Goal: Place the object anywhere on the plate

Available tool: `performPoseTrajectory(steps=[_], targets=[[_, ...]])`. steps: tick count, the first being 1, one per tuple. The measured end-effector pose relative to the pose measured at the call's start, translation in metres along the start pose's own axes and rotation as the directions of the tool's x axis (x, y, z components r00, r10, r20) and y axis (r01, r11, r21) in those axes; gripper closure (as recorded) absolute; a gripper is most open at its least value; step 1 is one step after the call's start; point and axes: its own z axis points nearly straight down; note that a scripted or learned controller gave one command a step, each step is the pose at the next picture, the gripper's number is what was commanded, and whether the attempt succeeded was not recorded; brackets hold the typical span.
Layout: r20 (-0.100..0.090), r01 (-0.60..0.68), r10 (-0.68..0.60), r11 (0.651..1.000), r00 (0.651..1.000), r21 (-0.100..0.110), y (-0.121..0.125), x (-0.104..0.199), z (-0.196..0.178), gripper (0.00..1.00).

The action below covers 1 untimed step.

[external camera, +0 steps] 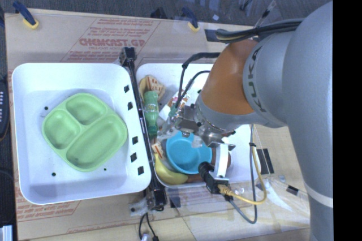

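Note:
A light green plate [85, 131] with three compartments lies in the left bin [28, 177] with nothing on it. My gripper [181, 120] reaches down into the right bin [243, 172], among a crowd of objects along that bin's left side. Just below the gripper lies a blue cup [185, 155] on its side. A yellow banana [169, 173] lies under the cup at the bin's front. A green bottle [150, 107] stands to the gripper's left, against the divider. The arm's wrist hides what sits right under the gripper.
A tan waffle-like item [151, 85] lies at the back left of the right bin. The black divider [136, 115] runs between the two bins. The grey and orange arm [254, 81] covers much of the right bin.

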Motion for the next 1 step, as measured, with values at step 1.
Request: performPoseTrajectory(steps=[1], targets=[[0.000,0.000,0.000,1.000,1.000,0.000,0.0000,0.0000,0.0000,0.00]])
